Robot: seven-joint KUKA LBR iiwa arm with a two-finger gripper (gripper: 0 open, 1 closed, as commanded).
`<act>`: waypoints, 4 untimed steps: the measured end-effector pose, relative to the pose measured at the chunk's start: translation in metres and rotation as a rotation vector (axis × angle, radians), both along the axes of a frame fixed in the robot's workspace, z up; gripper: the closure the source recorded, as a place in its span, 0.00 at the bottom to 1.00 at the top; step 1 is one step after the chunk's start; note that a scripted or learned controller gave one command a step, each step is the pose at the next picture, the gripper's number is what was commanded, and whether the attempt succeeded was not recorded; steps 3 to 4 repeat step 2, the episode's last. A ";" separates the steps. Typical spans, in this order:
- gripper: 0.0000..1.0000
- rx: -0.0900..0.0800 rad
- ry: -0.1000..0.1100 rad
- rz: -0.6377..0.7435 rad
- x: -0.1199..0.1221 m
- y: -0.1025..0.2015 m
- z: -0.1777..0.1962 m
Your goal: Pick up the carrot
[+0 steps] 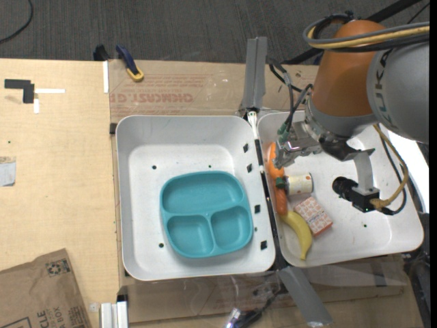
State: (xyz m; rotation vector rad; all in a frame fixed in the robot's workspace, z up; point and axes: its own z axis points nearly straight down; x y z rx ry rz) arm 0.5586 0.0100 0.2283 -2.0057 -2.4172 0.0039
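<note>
The carrot [276,176], judged stiff, light and smooth, was seen at nine o'clock in the right bin [403,234]; mid-length grasping was advised. The hand's [290,147] opening could not be told.

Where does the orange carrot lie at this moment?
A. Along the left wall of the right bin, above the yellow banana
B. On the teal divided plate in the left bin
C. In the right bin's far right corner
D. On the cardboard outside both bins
A: the orange carrot lies along the left wall of the right white bin, with the yellow banana just below it.
</note>
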 end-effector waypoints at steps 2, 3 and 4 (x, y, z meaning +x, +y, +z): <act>1.00 -0.002 0.002 -0.464 -0.081 -0.026 0.037; 1.00 -0.002 0.002 -0.464 -0.081 -0.026 0.037; 1.00 -0.002 0.002 -0.464 -0.081 -0.026 0.037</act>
